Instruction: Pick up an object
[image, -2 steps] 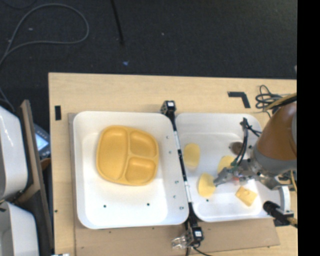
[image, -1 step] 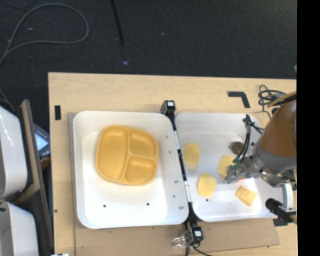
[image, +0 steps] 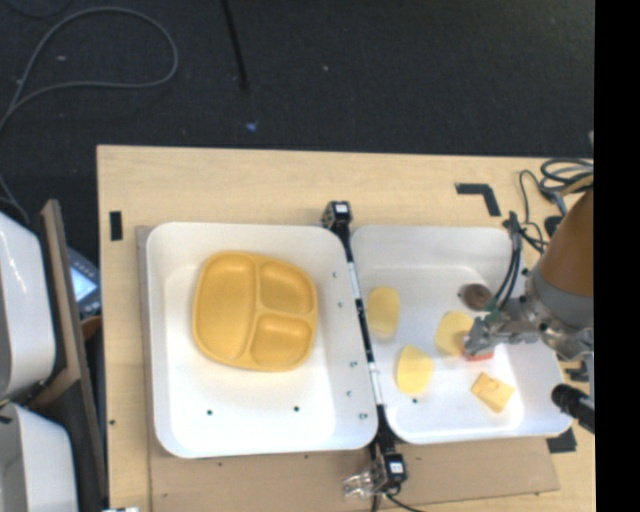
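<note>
A pale wooden bench (image: 230, 185) stood on a dark floor (image: 330, 70) crossed by thin cables, and bore 2 white bins. The left bin (image: 165, 400) held a yellow divided plate (image: 255, 310). In the right bin (image: 430, 250) lay 4 yellow pieces: one (image: 383, 308) near the divider, one (image: 414, 370) below it, one (image: 452, 330) beside the gripper (image: 482, 340), and a small block (image: 492, 392) at lower right. The gripper hung low at centre right; whether it was spread or pressed together could not be told.

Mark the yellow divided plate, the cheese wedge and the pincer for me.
yellow divided plate (image: 255, 309): camera view, ridge between its compartments.
cheese wedge (image: 492, 391): camera view, its top face.
pincer (image: 480, 340): camera view, between its fingertips.
</note>
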